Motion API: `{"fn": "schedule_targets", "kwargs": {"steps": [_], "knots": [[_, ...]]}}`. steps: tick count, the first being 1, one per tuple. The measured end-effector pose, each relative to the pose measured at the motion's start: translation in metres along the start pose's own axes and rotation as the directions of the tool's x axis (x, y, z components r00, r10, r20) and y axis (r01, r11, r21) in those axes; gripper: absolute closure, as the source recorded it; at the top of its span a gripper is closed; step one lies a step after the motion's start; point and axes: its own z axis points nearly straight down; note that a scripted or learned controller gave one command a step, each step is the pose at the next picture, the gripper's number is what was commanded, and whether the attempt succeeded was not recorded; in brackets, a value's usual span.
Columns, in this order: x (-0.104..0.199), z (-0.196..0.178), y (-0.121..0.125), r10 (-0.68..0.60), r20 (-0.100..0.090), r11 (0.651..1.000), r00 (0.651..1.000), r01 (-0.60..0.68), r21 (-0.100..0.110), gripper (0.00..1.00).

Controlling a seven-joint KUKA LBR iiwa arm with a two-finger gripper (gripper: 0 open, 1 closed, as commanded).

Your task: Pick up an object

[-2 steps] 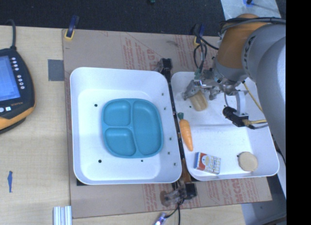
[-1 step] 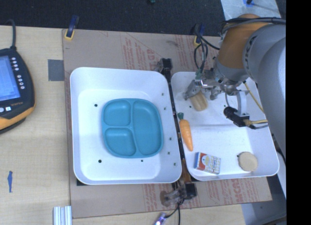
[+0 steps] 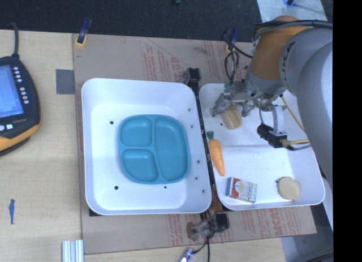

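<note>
Nearest the lens, the box (image 3: pixel 242 189) and disc (image 3: pixel 288 188) lie well below the tool (image 3: pixel 231 108), whose grip state I cannot tell, a tan lump (image 3: pixel 231 119) touching its underside.

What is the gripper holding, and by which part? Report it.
Cannot be told: the gripper sits over a tan object in the right bin, but no clear grip shows.

The arm (image 3: pixel 308 57) is bulky, smooth and light grey, with a broad orange band above the wrist. Below it the gripper (image 3: pixel 233 107) is a cluster of small metal-grey parts (details blur together), with thin black cables looping beside it and a black fitting nearby.
</note>
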Motion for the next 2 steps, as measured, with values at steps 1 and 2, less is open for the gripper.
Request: {"fn": "schedule_targets", "kwargs": {"steps": [1, 2], "knots": [[-0.0099, -0.0003, 0.0004, 0.002, 0.001, 1.0, 1.0, -0.002, -0.004, 0.0], [-0.0084, -0.0003, 0.0003, 0.001, 0.001, 1.0, 1.0, -0.001, -0.003, 0.0]]}}
